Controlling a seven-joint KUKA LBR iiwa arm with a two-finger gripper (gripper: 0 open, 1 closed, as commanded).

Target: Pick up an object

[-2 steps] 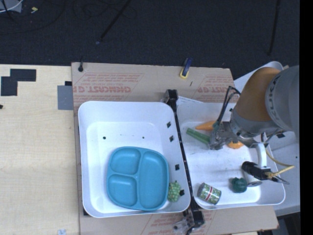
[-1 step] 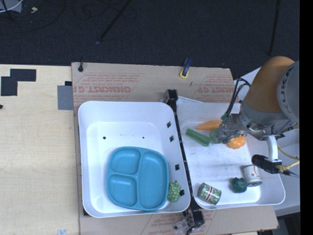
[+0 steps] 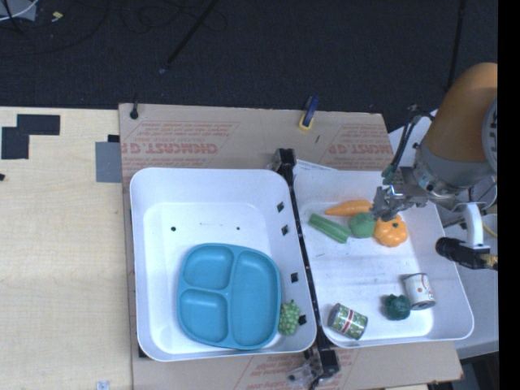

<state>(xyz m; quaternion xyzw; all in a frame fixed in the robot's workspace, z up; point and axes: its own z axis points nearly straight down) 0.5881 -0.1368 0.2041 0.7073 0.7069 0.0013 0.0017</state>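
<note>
Seemingly the gripper (image 3: 387,207) hung over the orange toy pumpkin (image 3: 392,232) in the right bin (image 3: 455,315), beside a carrot (image 3: 349,208); whether its jaws were parted I cannot tell. Light, hard, rounded plastic probably: grip across its middle.

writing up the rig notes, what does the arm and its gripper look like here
The arm comes in from the right as a bulky rounded body: an orange band on top, grey metal below toward the wrist. The gripper is a small dark metal piece, with thin dark cables running alongside it. I can read no markings on either.
</note>
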